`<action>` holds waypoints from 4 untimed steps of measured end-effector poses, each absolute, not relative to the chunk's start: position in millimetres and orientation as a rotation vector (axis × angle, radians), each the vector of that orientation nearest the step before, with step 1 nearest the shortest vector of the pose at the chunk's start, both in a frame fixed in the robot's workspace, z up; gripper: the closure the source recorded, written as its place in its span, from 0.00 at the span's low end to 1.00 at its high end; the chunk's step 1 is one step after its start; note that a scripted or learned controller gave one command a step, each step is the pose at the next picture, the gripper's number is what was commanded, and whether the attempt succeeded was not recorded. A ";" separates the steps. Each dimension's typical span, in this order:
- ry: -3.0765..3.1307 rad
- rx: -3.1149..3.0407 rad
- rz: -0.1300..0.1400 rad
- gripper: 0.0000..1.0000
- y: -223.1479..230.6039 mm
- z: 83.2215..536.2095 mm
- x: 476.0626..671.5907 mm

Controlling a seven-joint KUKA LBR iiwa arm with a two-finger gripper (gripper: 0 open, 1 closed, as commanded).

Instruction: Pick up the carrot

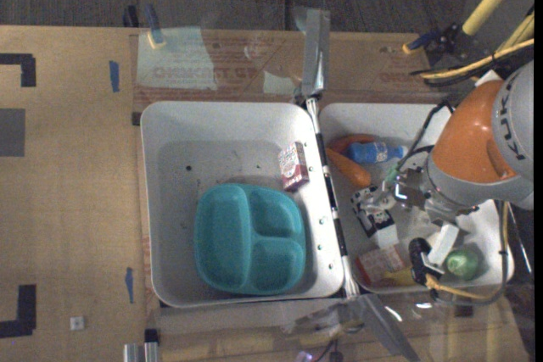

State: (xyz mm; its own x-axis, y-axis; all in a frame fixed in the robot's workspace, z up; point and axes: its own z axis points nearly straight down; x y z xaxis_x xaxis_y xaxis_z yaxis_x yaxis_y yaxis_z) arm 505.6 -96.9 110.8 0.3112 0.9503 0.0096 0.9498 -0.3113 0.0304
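The carrot (351,169) is orange and lies slantwise in the right bin (339,208), close to its left wall and towards the back. My gripper (372,206) hangs over the middle of that bin, just to the front right of the carrot and a short gap away from it. The grey arm with its orange band (472,140) comes in from the right and hides the bin floor under it.
A blue bottle (377,152) lies behind the carrot, beside another orange piece (353,140). A green round thing (462,263) and a flat packet (382,264) are at the bin's front. The left bin (170,131) holds a teal divided plate (250,238) and a small red box (293,165).
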 end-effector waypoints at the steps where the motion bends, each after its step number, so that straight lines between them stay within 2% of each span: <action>1: 1.815 2.525 0.053 0.00 -128.4 105.6 597.7; 2: 1.706 2.636 0.000 0.00 -191.5 103.3 559.0; 3: 1.483 2.767 0.001 0.00 -163.9 87.1 564.1; 4: 1.486 2.768 0.000 0.00 -128.5 104.4 586.3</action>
